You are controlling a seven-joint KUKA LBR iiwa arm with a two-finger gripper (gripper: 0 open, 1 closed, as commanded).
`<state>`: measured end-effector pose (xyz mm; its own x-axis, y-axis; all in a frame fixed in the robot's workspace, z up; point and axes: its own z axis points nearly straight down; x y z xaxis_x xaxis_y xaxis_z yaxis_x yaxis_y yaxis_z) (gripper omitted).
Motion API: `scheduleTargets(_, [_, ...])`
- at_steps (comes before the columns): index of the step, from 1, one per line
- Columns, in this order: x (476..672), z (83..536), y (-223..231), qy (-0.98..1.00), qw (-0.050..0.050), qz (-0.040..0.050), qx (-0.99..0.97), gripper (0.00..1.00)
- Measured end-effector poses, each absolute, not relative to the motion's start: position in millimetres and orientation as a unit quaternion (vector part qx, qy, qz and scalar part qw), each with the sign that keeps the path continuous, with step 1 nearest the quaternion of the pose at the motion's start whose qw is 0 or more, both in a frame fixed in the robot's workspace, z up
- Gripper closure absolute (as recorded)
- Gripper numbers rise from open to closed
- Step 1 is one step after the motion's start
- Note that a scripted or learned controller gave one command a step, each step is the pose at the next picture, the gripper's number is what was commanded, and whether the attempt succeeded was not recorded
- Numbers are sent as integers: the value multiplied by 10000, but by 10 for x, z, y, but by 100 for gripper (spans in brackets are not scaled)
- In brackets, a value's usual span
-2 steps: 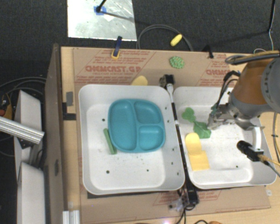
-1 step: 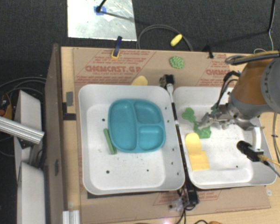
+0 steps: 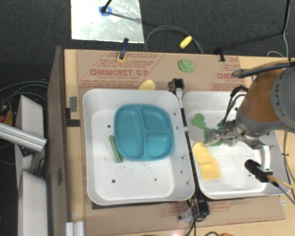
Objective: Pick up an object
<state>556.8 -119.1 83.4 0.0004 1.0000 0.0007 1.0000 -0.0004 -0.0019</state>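
RIGHT BIN, MID-REACH: We find the gripper (image 3: 216, 137) low over the floor of the right bin (image 3: 226, 193), set down among loose pieces. From this slant we cannot tell whether it is spread or pressed together, or whether anything is caught in it. Closest to its tip, on the side away from the arm, lies a yellow block (image 3: 202, 152). A second yellow block (image 3: 210, 170) touches that one and sits a little farther off. A green leaf (image 3: 199, 120) lies near the tip on its other side, toward the bin's far wall. Any of these three could be the piece to lift, and we judge the first yellow block and the leaf the likeliest. Well beyond them, across the divider, the left bin (image 3: 96, 181) holds a blue plate (image 3: 142, 132). A green stick (image 3: 115, 148) lies against the plate's edge farthest from the gripper. We read this as the grasping step, with nothing yet raised. The next move calls for a firm close on one piece, then a straight lift.
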Motion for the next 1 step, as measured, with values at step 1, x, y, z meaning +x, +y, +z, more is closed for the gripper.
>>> scheduleTargets(1, [5930, 990, -1504, -7070, -30, -14, -7072, 0])
